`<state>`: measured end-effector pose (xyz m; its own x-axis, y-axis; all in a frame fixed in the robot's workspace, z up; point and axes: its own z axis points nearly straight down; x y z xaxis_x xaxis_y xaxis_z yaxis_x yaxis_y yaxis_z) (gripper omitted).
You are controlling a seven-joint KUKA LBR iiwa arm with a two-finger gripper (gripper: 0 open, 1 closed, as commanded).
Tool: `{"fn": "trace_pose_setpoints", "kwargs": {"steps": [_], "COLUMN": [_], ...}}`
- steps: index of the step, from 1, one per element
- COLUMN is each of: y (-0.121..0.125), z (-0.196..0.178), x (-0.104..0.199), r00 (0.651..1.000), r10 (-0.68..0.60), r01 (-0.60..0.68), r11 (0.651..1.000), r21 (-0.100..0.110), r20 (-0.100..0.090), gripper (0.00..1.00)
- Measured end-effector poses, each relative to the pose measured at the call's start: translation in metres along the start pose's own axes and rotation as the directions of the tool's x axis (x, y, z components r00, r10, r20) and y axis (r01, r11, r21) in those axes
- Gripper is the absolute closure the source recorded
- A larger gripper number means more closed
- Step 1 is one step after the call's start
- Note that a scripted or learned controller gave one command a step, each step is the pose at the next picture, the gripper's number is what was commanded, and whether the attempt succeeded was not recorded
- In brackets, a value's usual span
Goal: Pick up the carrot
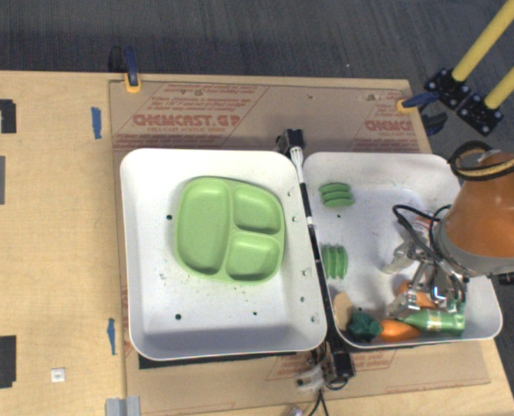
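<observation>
While the arm hangs low over the right bin, note the layout from the left. Left bin (152,232): 1 green divided plate (230,228), 3 compartments, nothing on it, no bearing on the pick.

Right bin (378,180): 2 ribbed green pieces, the upper green piece (335,195) and the lower green piece (335,261), both near the dividing wall and well apart from the target. At the bottom edge, a small tan item (341,302), then the carrot (385,328), leafy dark-green top to the left, orange body running right, lying flat along the front wall.

You can expect a light, rigid toy with a smooth, probably slick skin, so take it across the orange body, not the bulky top.

Obstacles: a green cylinder (437,321) lies touching or just beside the carrot's right end; the front wall crowds it too.

Gripper (426,295) sits just above that cluster, amid wires. Jaw opening: you cannot tell from here.
</observation>
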<state>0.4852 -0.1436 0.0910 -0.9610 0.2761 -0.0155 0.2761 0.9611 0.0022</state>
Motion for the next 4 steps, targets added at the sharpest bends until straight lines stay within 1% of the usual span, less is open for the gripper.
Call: {"fn": "trace_pose_setpoints", "kwargs": {"steps": [1, 2, 3, 4], "y": [0.034, 0.035, -0.038, 0.002], "z": [-0.001, -0.001, 0.0, 0.001], "x": [0.007, 0.003, -0.028, -0.007], "r00": [0.926, 0.78, 0.515, 0.404], "r10": [-0.377, -0.626, -0.857, -0.915], "r01": [0.376, 0.626, 0.857, 0.915], "r11": [0.926, 0.78, 0.515, 0.404], "r21": [0.008, -0.003, -0.009, 0.003], "r20": [0.012, 0.011, -0.005, -0.003], "gripper": [0.0, 0.0, 0.0, 0.0]}}
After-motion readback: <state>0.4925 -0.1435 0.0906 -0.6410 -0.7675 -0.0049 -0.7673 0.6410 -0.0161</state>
